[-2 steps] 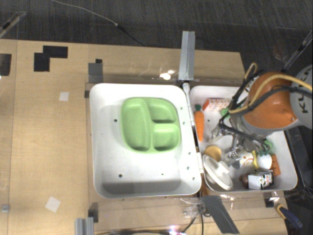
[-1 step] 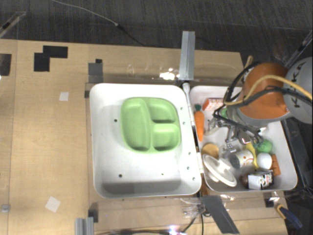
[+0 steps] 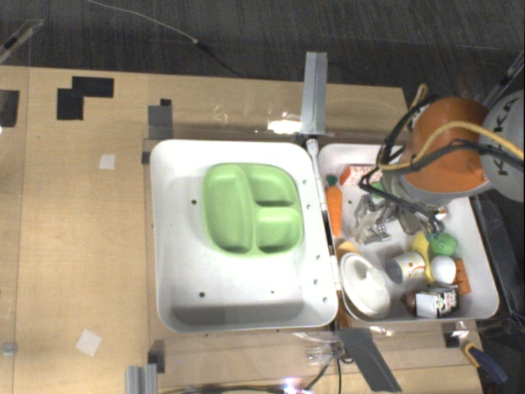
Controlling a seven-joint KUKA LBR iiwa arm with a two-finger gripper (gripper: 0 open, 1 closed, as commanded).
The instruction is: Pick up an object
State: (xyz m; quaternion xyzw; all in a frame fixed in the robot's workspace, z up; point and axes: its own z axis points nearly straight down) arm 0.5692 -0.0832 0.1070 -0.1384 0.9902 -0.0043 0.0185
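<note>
The right bin [image 3: 484,294] holds several small items: an orange carrot [image 3: 334,208], a white bowl [image 3: 365,283], a small can [image 3: 408,264], a white egg [image 3: 443,268], a green ball [image 3: 444,244], a yellow piece [image 3: 422,244] and a dark-labelled carton [image 3: 435,303]. My gripper [image 3: 373,224] hangs low over the middle of this bin, just right of the carrot and above the bowl. Its metal fingers point down-left. Whether anything sits between them is hidden by glare and clutter.
The left bin [image 3: 176,302] bears a green sectioned plate [image 3: 250,208]. A metal post [image 3: 315,97] stands behind the divider between the bins. The orange wrist band [image 3: 443,150] and cables overhang the right bin's back half. A red-and-white packet [image 3: 354,175] lies near the back wall.
</note>
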